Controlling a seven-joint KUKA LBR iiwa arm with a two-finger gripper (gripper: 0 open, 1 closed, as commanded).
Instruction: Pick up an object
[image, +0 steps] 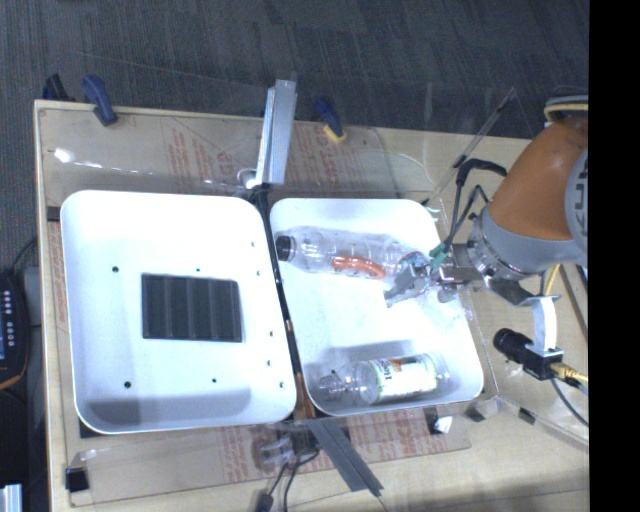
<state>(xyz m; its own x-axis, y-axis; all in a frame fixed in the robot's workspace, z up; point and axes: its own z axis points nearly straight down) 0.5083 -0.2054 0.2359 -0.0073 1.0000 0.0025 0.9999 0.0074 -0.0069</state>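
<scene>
Two clear bottles (345, 255), upper one's far end behind end effector (410, 283); grip indiscernible.

White bins (120, 215), clear bottles (340, 252) w/ orange bit, dark ribbed panel (191, 307).

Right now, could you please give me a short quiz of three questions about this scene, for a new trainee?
1. True or false: the dark slatted panel lies in the left bin.
2. How many clear bottles lie in the right bin?
3. Which bottle is nearer the gripper? A: the upper bottle. B: the labelled bottle.

Key: 1 true; 2 two; 3 A.
</scene>
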